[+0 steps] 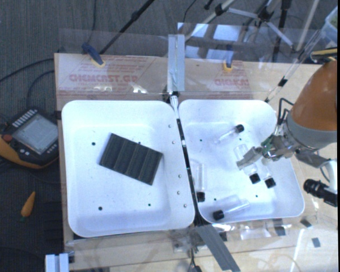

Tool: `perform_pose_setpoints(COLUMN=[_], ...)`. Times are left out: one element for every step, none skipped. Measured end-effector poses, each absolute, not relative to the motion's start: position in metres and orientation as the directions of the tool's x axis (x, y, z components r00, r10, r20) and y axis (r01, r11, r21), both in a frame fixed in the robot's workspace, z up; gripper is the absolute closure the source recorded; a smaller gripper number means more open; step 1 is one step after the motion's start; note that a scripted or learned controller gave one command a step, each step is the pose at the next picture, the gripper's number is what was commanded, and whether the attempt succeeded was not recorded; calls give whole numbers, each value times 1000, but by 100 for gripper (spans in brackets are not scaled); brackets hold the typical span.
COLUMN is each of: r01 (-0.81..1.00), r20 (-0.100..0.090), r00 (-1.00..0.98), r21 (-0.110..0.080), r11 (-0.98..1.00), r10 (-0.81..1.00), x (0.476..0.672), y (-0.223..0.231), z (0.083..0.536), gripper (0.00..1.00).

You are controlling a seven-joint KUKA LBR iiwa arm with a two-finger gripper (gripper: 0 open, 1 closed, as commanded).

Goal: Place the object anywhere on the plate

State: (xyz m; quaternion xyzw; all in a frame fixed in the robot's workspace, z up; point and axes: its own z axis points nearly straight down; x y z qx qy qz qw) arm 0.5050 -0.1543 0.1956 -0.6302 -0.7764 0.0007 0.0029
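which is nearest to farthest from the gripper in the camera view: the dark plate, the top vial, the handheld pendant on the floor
1. Top vial: in the right bin, just up and left of the gripper.
2. Dark plate: in the left bin, across the divider.
3. Pendant: on the floor past the left bin's left edge, farthest.

Glossy white plastic bins (pixel 73 208) hold a matt dark ribbed plate (pixel 130 158) and seemingly clear plastic vials (pixel 226 132).
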Motion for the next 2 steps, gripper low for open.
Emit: perform_pose_setpoints(r01=[958, 978], r20=[2, 2], r00=[-288, -209], r21=[-6, -8], r11=[288, 209], r10=[958, 978], x=[516, 548], y=[-73, -13], z=[227, 179], gripper=[100, 100])
